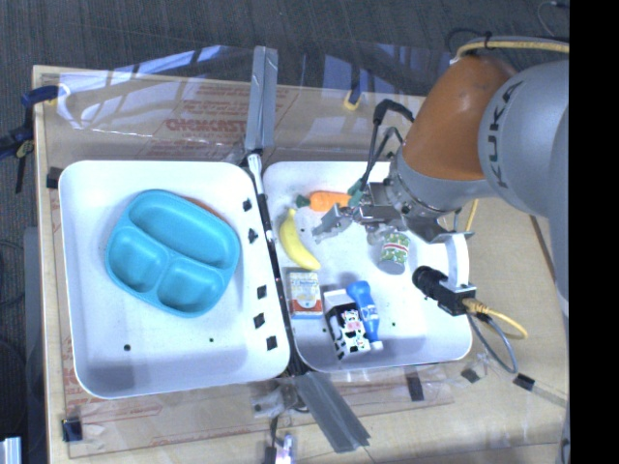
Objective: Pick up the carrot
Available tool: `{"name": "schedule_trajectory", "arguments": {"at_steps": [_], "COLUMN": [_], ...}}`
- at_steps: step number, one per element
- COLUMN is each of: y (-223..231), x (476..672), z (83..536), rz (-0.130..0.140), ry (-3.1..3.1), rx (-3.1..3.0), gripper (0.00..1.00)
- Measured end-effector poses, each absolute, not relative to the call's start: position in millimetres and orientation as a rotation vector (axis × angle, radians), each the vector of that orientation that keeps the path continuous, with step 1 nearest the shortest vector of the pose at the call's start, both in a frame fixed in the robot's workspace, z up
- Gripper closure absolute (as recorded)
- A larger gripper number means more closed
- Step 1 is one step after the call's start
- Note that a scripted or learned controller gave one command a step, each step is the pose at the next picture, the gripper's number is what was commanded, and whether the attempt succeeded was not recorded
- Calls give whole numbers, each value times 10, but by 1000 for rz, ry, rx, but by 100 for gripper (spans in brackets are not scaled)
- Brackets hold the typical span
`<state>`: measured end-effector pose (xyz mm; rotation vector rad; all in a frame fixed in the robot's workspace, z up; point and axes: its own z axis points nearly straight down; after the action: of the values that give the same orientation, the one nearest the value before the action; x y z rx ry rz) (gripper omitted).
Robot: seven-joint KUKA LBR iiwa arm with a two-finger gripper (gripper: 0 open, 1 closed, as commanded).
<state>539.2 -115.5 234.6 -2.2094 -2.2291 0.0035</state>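
The small orange carrot [327,200] is seen at the right bin's [426,348] far edge, just left of the grey two-finger gripper [334,222], whose state cannot be told, presumably positioned for a grasp.

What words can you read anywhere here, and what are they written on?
"KUKA", partly showing, on the grey arm.
Red print on the cardboard under the plastic sheet: too blurred to read.
Labels on the small carton, cup and blue bottle: too small to read.
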Motion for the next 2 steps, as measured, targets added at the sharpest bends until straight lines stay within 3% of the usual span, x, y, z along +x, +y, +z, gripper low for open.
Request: {"name": "schedule_trajectory", "arguments": {"at_steps": [2], "y": [-1792], "x": [6516], "z": [1605], "rz": [2], "ry": [-2481], "rx": [-1926], "gripper": [0]}}
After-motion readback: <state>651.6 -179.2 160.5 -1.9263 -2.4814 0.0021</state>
